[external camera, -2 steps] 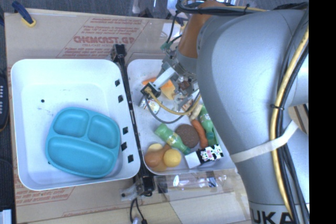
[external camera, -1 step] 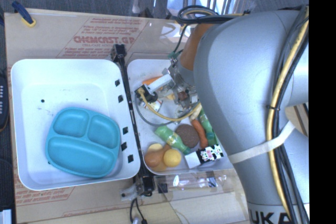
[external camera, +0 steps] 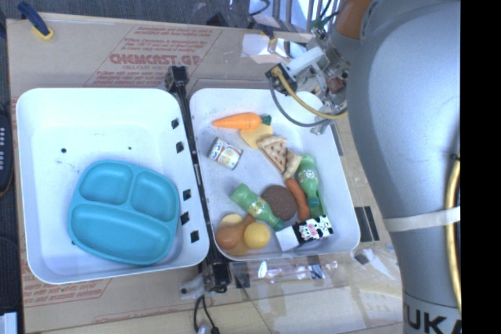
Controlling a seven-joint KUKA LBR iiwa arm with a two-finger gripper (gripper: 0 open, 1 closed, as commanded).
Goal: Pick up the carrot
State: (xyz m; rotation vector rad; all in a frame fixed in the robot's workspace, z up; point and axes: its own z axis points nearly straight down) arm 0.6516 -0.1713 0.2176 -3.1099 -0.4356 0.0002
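Note:
An orange carrot (external camera: 237, 121) with a green stem end lies on its side near the back of the right bin (external camera: 337, 172). The gripper (external camera: 327, 84) hangs over that bin's back right corner, to the right of the carrot and apart from it. Cables and the wrist body hide its fingers. Nothing shows held by it.
The right bin also holds a small can (external camera: 225, 153), a pizza slice (external camera: 275, 152), a green bottle (external camera: 308, 176), a brown cookie (external camera: 279, 202), round fruits (external camera: 244, 235) and a cow-print carton (external camera: 313, 231). A blue divided plate (external camera: 125, 211) lies in the left bin (external camera: 47, 121). The big grey arm fills the right side.

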